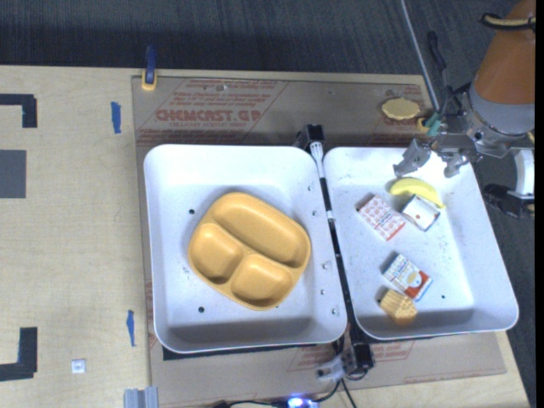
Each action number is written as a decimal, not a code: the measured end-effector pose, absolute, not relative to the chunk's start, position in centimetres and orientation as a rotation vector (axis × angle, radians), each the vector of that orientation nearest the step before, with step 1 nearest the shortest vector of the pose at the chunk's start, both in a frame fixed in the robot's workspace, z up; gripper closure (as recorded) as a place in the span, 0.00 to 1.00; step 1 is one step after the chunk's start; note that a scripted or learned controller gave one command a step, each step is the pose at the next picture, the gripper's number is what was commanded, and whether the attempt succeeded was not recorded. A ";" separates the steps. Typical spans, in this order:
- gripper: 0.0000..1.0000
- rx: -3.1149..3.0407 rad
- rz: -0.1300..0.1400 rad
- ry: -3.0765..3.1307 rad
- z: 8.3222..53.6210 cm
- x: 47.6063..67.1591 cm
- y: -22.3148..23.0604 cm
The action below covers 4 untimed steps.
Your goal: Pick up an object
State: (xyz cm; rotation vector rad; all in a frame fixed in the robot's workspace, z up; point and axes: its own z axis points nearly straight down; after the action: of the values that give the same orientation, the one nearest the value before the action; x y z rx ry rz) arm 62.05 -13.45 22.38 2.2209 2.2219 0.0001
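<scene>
The right bin (476, 253) holds a yellow banana (416, 189) near its far edge. Touching the banana's near side is a small white and grey box (422, 214). A red and white packet (380, 217) lies to their left. Nearer the front lie a colourful carton (405, 276) and a tan waffle piece (397, 306). My gripper (436, 159) hangs over the bin's far right part, just beyond the banana. It is open, its fingers are spread, and nothing is between them.
The left bin (161, 228) holds a large yellow three-part dish (248, 249). A round tan biscuit (400, 109) lies on the cardboard behind the right bin. A thin cable (416, 36) runs down towards the wrist. The arm's orange band (508, 62) is at the far right.
</scene>
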 end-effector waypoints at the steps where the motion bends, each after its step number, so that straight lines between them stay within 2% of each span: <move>1: 0.00 2.211 0.015 2.213 11.2 60.6 -12.3; 2: 0.00 2.222 0.001 2.220 8.6 53.9 -12.8; 3: 1.00 2.218 0.006 2.216 9.7 54.1 -12.8; 4: 0.00 2.218 0.006 2.216 9.7 54.1 -12.8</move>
State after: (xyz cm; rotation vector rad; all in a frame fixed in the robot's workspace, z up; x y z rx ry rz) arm 54.10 -12.79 9.69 2.2185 2.2160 0.0064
